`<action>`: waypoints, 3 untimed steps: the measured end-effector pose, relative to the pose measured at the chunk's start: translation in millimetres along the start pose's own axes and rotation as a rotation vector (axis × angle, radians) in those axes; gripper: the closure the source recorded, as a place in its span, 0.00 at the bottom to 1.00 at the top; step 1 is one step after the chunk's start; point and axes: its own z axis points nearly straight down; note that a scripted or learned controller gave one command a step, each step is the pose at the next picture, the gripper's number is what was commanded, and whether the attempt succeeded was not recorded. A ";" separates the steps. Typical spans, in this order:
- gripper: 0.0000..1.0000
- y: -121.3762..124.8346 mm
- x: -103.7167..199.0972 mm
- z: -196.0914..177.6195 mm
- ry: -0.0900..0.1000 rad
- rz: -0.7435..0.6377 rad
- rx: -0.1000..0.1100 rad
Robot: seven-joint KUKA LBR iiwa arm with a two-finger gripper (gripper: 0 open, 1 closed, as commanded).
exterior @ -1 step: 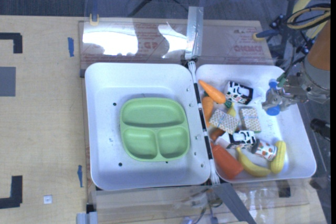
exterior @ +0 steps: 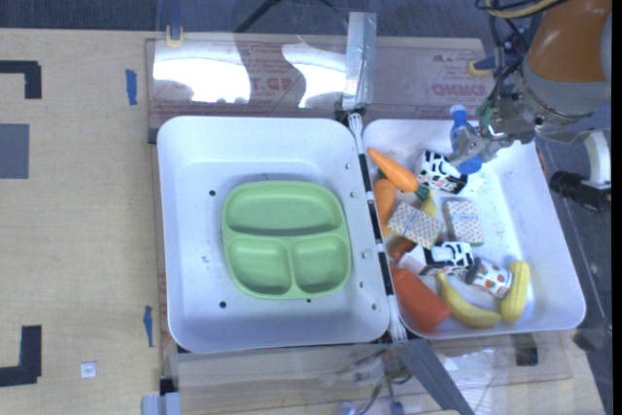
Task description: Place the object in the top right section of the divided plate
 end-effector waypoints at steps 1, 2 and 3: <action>1.00 70.8 52.9 36.3 0.001 -0.080 0.001; 1.00 70.3 110.2 36.0 0.002 -0.043 0.004; 1.00 92.1 188.5 35.8 0.002 -0.132 0.000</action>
